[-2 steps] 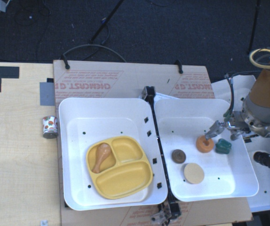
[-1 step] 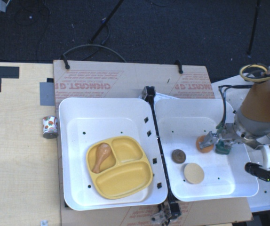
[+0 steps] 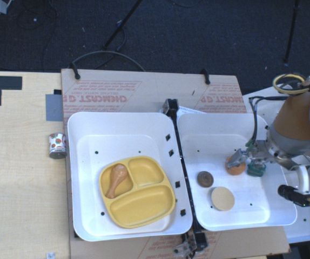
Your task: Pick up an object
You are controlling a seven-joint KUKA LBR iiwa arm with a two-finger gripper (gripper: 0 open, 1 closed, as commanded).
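Gripper (image 3: 245,162): I see it low in the right bin (image 3: 255,212), its tip against a small orange object (image 3: 235,168); I cannot tell its state or whether it has hold of anything.
Right bin, other items: a brown disc (image 3: 205,178) and a tan disc (image 3: 222,198), close together.
Left bin (image 3: 85,139): a yellow divided plate (image 3: 139,193) with a drumstick-shaped toy (image 3: 116,180) in one compartment.
Bench: a small can (image 3: 57,145) left of the bins.

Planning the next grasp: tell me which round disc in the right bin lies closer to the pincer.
The small dark brown disc; the larger pale tan disc lies below it, farther from the pincer.
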